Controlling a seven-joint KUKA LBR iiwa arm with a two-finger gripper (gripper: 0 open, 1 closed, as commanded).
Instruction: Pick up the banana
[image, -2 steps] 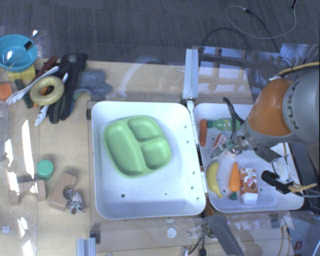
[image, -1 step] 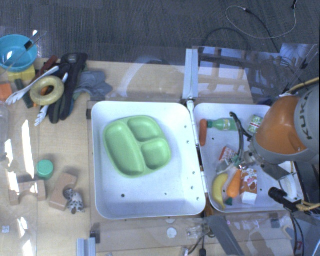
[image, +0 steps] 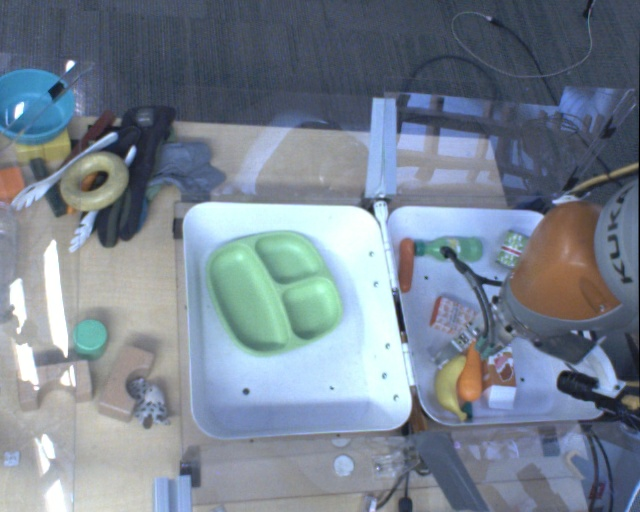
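Observation:
The yellow banana (image: 451, 386) lies in the right bin (image: 420, 225), near its front left corner. An orange carrot-shaped piece (image: 472, 368) leans against the banana's right side. My gripper (image: 487, 342) hangs low over the bin, just up and to the right of the banana, close to the orange piece. The wrist with its orange band (image: 560, 265) hides the gripper's upper part, and nothing is visibly held.
The right bin also holds a second carrot (image: 406, 262), a green bottle (image: 452, 248), a small can (image: 513, 247), a snack packet (image: 453, 316) and a white block (image: 500, 397). A green divided plate (image: 275, 290) lies in the left bin (image: 300, 410). Loose items sit on the bench at far left.

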